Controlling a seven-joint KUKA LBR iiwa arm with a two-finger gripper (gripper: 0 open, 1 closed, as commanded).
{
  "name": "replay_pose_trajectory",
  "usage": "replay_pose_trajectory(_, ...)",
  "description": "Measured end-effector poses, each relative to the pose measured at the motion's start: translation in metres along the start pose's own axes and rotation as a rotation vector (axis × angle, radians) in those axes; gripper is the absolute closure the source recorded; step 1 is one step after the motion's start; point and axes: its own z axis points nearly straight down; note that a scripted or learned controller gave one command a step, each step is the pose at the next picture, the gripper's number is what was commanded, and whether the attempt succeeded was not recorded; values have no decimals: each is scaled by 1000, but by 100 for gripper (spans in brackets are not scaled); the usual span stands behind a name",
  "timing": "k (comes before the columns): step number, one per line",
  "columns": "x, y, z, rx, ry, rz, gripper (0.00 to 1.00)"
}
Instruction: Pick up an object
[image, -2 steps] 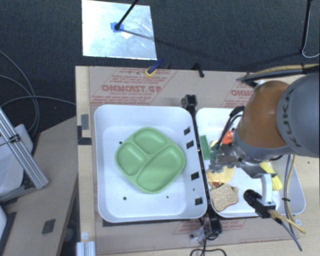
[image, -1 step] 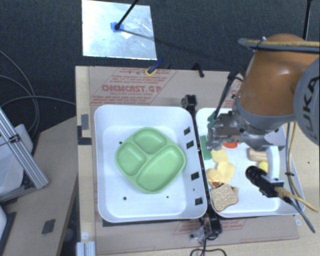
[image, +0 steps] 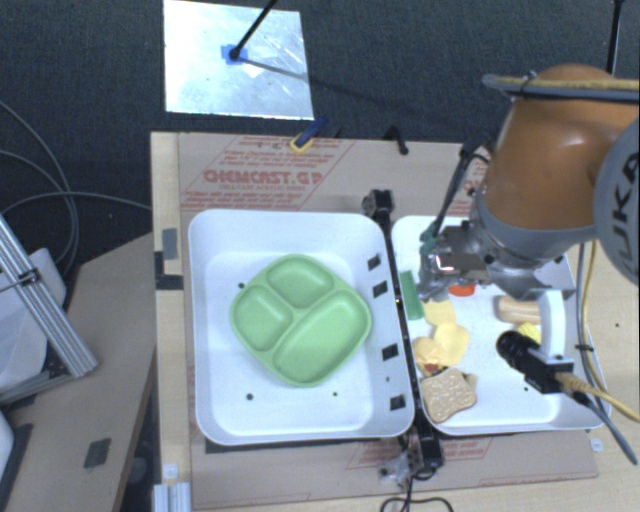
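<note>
My gripper (image: 440, 272) is hanging low over the right bin (image: 480, 418), grip state unreadable. Just below it yellow pieces (image: 443, 338) and a toast slice (image: 448, 394) are lying loose. Left bin (image: 215, 400) is holding a green divided plate (image: 300, 318).

Two white bins (image: 215, 330), one green divided plate (image: 300, 320), one toast slice (image: 448, 393)

Robotics lab: grey-orange arm (image: 560, 150) over white bins (image: 215, 300) on cardboard-lined bench (image: 260, 175), loose cables (image: 40, 215), aluminium framing (image: 45, 310).
</note>
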Motion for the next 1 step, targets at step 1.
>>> replay_pose_trajectory(1,0,1,-11,-2,0,-5,100)
